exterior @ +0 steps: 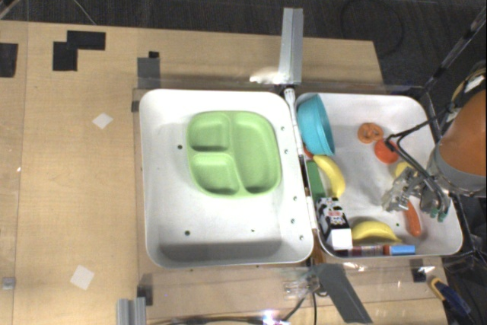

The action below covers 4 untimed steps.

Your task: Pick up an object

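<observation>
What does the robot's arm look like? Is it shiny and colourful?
The arm has a rounded orange band above a grey wrist. Black cables loop along it toward the middle of the bin. The gripper at its end is a small, pale grey metal piece with a few dark parts and a little green spot.

Fixed overhead camera, slanted over both bins (152, 164)

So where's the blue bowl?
The blue bowl leans in the right bin's top-left corner, by the divider, just above a banana.
</observation>
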Each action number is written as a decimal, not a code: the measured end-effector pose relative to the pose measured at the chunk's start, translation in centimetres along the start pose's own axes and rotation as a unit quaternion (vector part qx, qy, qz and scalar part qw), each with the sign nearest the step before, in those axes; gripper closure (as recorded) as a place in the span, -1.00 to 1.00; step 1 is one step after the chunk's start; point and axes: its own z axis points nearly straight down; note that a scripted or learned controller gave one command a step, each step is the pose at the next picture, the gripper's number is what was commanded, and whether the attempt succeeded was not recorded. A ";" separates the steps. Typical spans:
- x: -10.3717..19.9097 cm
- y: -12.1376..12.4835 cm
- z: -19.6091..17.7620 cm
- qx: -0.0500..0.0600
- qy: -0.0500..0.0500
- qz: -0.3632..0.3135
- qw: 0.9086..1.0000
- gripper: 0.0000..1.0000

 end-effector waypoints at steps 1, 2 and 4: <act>-2.8 4.9 -13.3 -0.001 0.006 0.029 1.000 1.00; 4.4 8.1 -9.1 0.003 0.015 0.121 0.993 1.00; 2.9 4.8 0.6 0.000 0.009 0.079 0.997 -1.00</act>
